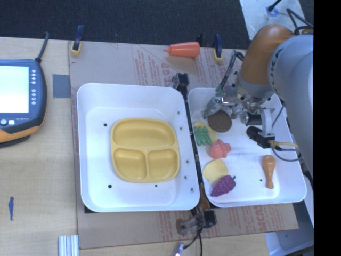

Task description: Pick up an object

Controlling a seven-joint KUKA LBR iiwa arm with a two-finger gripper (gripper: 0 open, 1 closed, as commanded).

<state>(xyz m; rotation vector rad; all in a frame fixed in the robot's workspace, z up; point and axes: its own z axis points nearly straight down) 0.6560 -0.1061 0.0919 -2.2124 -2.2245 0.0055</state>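
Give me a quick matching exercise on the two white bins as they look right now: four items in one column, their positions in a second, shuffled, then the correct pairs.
Items:
1. yellow three-compartment plastic tray
2. purple toy grape bunch
3. tan toy drumstick
4. brown round toy piece

Positions:
A. right bin, near its right side
B. right bin, just under the gripper
C. left bin, in the middle
D. right bin, near its front left corner

Pairs: 1-C, 2-D, 3-A, 4-B
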